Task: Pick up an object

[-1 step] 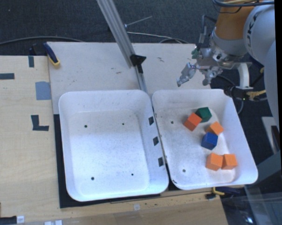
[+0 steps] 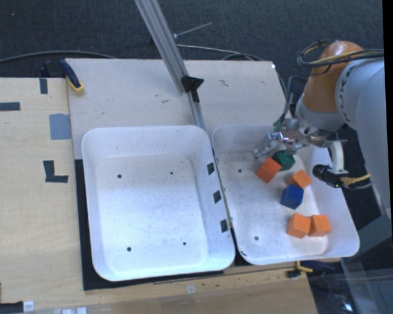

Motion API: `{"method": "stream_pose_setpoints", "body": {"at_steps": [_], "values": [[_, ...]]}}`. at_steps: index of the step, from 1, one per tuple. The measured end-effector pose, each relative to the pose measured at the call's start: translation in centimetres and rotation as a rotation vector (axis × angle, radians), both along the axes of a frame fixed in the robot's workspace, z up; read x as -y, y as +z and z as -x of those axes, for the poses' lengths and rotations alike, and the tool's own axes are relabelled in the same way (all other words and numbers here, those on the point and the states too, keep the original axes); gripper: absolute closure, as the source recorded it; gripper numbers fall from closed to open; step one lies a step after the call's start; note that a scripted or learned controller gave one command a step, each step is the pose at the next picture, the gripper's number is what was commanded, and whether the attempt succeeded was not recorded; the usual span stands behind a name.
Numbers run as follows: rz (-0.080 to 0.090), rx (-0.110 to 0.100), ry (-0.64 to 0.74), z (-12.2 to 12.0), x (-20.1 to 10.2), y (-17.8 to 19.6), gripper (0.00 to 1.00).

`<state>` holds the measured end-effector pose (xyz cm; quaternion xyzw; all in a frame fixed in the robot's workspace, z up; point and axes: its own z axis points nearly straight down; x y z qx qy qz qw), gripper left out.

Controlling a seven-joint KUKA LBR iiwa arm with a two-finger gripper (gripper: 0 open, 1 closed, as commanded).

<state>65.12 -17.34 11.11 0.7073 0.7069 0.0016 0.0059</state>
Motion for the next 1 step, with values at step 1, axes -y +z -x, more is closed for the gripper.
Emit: {"method": "stream_pose_setpoints", "body": {"at_steps": [1], "values": [[-0.002,-0.005,-0.001,3.99,2.76,8.6,0.0]]}}
